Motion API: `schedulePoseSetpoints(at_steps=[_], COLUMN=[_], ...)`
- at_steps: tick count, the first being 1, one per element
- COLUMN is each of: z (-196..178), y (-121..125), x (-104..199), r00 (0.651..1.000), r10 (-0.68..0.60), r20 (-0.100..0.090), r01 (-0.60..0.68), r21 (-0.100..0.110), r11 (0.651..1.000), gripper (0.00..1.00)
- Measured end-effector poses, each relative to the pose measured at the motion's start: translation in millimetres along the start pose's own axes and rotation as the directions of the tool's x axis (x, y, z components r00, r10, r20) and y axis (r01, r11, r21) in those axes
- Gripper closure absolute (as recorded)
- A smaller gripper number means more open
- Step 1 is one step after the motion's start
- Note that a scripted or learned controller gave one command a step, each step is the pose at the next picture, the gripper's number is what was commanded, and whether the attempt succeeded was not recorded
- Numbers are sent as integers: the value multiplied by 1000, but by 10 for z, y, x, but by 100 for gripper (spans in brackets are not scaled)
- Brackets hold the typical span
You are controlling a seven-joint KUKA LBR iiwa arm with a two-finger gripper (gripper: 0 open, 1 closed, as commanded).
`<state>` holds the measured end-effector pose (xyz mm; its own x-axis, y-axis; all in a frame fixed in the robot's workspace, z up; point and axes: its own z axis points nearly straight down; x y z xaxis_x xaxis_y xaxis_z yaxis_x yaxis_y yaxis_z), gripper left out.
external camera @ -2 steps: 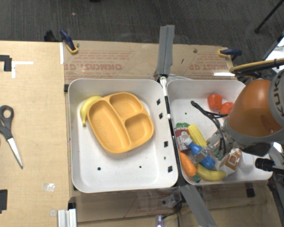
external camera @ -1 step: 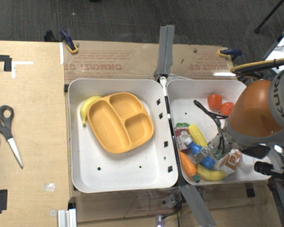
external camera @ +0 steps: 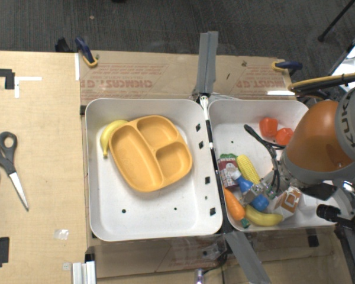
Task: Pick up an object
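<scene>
The right bin point(external camera: 248, 114) holds a heap of toys: a corn cob point(external camera: 247, 167), a red and green packet point(external camera: 228, 168), a carrot point(external camera: 234, 205), a banana point(external camera: 264, 219), a blue piece point(external camera: 252, 195), a small brown and white carton point(external camera: 289, 201), two orange pieces point(external camera: 276, 130) and a black utensil point(external camera: 259, 138). My gripper point(external camera: 266, 188) is low in this bin, right over the blue piece and beside the corn cob and the carton. The orange band of the arm point(external camera: 316, 138) hides the bin's right side.
The left bin point(external camera: 148, 218) holds a yellow divided plate point(external camera: 151, 152) lying on a second banana point(external camera: 109, 135). Scissors point(external camera: 9, 164) lie on the bench at far left. Blue clamps point(external camera: 86, 51) hold cardboard behind the bins.
</scene>
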<state>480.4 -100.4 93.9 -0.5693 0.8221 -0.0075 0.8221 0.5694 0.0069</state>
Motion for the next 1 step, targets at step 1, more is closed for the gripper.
schedulePoseSetpoints(at_steps=[1], z=[10], y=[-5], x=[17], r00=[992], r10=[130], r20=[-5], r01=[-130], r21=[3], r11=[992], gripper=[0])
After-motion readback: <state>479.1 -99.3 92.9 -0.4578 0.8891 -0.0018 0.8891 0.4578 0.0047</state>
